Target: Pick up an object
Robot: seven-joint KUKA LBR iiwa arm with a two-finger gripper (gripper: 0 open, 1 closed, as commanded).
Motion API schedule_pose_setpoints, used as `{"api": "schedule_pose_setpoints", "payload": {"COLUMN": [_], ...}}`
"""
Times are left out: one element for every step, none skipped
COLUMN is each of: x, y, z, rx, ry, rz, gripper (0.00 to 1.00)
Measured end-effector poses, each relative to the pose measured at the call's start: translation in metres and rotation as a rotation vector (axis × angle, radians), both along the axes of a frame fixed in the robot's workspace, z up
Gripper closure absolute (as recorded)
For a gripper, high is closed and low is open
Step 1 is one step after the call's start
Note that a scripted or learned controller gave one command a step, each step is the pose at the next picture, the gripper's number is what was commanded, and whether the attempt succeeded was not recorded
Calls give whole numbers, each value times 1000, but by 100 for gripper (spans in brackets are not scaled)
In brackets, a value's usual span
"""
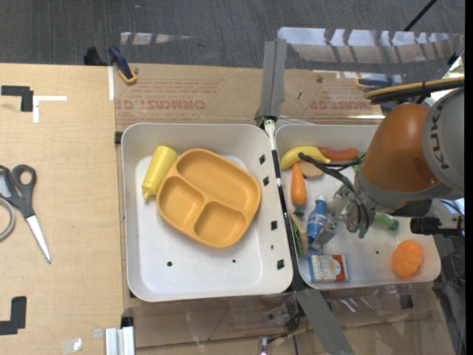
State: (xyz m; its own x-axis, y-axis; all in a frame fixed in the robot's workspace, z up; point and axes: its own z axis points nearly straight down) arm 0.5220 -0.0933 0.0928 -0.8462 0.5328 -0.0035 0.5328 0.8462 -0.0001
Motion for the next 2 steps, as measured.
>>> {"api": "schedule_pose_setpoints", "payload": {"x": [49,99], "y": [-31,-4], "z": [1,2], "rx": [0,1], "ry": [-4,-4], "rz": [-113,-210], "gripper": [0,0]}}
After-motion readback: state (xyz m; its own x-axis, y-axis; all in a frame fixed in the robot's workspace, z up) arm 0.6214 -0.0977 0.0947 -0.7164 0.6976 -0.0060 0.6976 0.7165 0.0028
